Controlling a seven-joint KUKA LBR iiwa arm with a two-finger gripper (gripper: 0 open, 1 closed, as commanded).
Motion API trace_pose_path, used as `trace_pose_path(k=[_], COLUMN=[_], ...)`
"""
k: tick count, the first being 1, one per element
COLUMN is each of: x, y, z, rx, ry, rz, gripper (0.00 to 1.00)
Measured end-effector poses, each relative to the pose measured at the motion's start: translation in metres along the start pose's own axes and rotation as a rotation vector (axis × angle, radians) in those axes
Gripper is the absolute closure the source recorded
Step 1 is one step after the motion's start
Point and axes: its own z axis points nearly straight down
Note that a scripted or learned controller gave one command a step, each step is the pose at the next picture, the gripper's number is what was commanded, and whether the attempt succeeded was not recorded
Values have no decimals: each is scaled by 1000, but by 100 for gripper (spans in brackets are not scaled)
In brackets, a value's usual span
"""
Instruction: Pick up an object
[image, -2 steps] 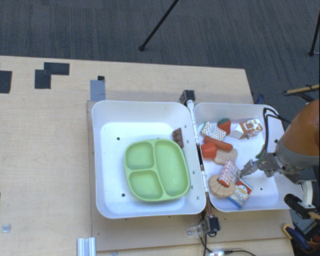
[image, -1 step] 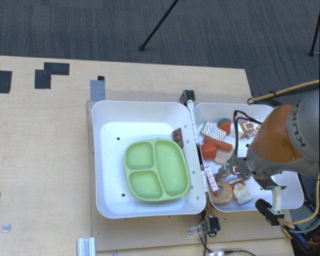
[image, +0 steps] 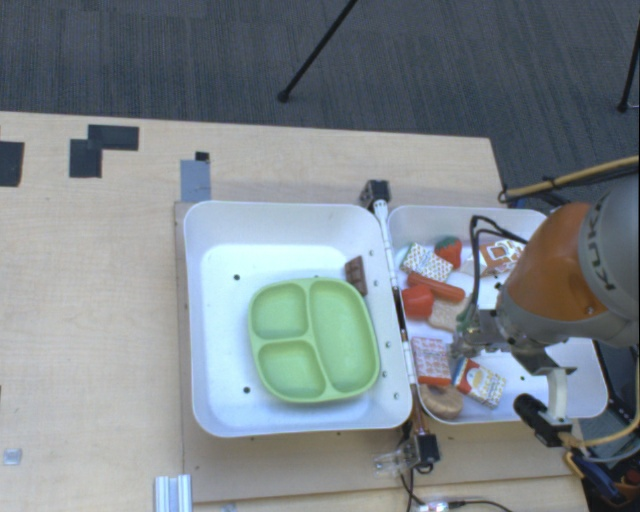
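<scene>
Pale wooden bench (image: 90, 300): your gripper (image: 462, 345), finger state untellable, hangs over cluttered right bin (image: 590, 395); smooth green divided plate (image: 314, 340) fills left bin (image: 210, 300).

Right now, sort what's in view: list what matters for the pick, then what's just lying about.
For the pick:
- gripper, low in the right bin
- red patterned packet
- orange block
- small carton
- round brown piece

Lying about:
- green divided plate
- left bin
- small brown piece
</scene>
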Motion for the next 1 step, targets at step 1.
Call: trace_pose_path(k=[1], x=[64], y=[-2], z=[-87], rx=[13], ry=[6], rz=[-3], gripper=[100])
